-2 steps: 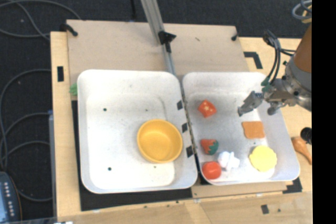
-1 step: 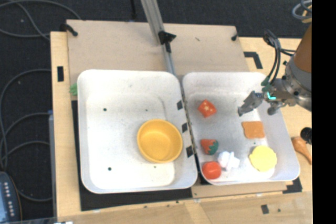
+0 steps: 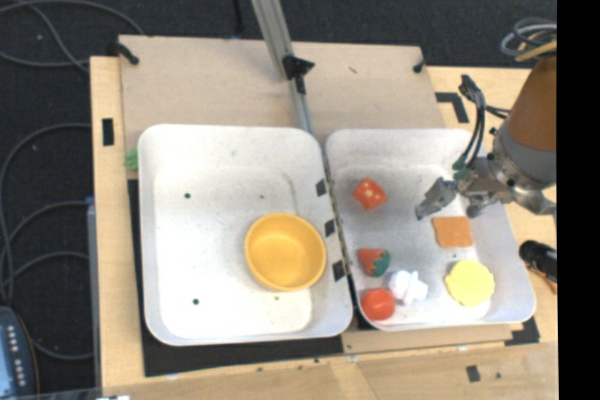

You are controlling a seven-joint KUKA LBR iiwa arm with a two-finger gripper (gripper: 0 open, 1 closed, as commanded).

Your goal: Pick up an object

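Note:
My gripper hangs over the right bin, near its right side, with nothing seen between its fingers. Just below it lies an orange flat square. A red die-like cube sits to the left of the gripper. Nearer the front of the same bin are a strawberry-like red and green piece, a red round piece, a small white object and a yellow disc.
A yellow bowl stands in the left bin, toward its front right. A slanted metal rail rises behind the bins. Cables lie on the dark floor at left.

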